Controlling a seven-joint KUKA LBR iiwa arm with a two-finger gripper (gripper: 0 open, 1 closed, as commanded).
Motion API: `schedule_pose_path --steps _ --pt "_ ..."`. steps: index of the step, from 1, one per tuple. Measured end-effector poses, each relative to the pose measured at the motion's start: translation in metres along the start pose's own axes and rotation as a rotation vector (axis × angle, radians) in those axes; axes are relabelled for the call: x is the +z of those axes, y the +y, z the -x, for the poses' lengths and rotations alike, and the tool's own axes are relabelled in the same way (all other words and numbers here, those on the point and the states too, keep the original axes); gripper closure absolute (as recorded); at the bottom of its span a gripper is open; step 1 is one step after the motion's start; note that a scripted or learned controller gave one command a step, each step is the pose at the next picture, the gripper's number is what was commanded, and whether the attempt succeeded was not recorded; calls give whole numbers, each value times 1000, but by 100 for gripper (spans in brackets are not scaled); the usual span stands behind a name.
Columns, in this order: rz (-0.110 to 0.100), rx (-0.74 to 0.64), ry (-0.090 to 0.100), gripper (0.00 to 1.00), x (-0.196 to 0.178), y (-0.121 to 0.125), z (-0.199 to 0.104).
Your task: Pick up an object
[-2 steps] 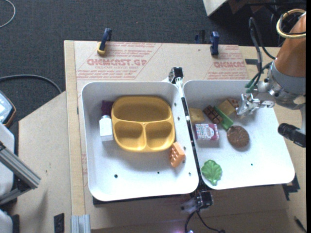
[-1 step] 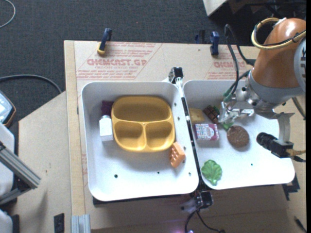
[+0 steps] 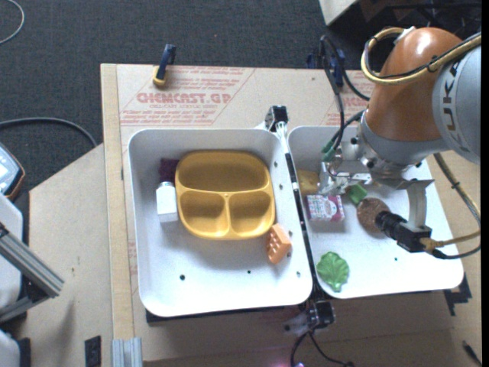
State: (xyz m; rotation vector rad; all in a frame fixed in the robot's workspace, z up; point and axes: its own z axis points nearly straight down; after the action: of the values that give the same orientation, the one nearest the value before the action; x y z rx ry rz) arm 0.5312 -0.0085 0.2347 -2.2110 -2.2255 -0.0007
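Note:
My gripper (image 3: 334, 183) hangs low over the right bin (image 3: 397, 277), near its left wall. A pink-and-white carton (image 3: 325, 207) lies just in front of it, touching or nearly touching its tip. To the gripper's left is a yellowish item (image 3: 307, 180), half hidden. At its right sit a small green piece (image 3: 356, 194) and a brown round thing (image 3: 370, 212). A green leaf-shaped toy (image 3: 333, 270) rests near the bin's front edge. Nothing visibly hangs from the gripper.
The left bin (image 3: 145, 281) holds a yellow divided plate (image 3: 225, 193), a small white bottle (image 3: 166, 202), a dark purple thing (image 3: 168, 167) and an orange block (image 3: 279, 243). A blue-and-yellow clamp (image 3: 163, 66) sits on the board behind.

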Motion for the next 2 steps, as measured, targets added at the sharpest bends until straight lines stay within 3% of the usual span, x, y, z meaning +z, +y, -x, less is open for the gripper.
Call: schedule_pose_path --steps 1,2 --pt "-1 0 -1 100 4 -9 -52" --pt "-2 6 -3 100 20 -17 -56"
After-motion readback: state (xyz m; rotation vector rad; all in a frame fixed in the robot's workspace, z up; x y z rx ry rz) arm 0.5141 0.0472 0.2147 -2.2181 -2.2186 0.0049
